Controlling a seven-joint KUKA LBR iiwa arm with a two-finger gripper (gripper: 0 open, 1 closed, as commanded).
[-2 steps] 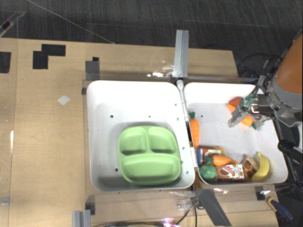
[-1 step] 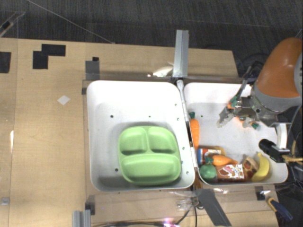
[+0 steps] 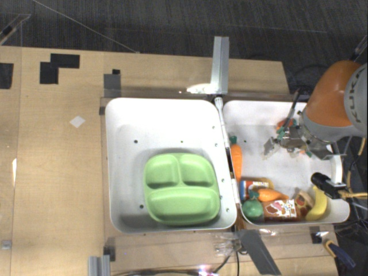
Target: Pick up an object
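The gripper hangs over the upper middle of the right bin, above bare white floor, with the grey and orange arm reaching in from the right. Its fingers look slightly spread with nothing between them, though at this slant the view is poor and I would not swear to the gap.

The things worth picking lie toward the near end of that bin, below the gripper in the camera view. A carrot lies along the bin's left wall, its long axis running up and down the picture, parallel to that wall — it is the nearest piece, down and to the left of the gripper. Further down sits a crowded cluster: a green ball in the near-left corner, a second orange piece just above it, a small printed carton beside them, and a banana toward the near-right corner. They touch or nearly touch each other.

The coming move turns on going down and left for the carrot, whose closeness to the wall leaves little room for a finger on that side. The cluster offers even less room. Open floor surrounds the gripper itself.

The left bin holds a green divided tray, well apart from the gripper, across the divider between the bins on the counter.
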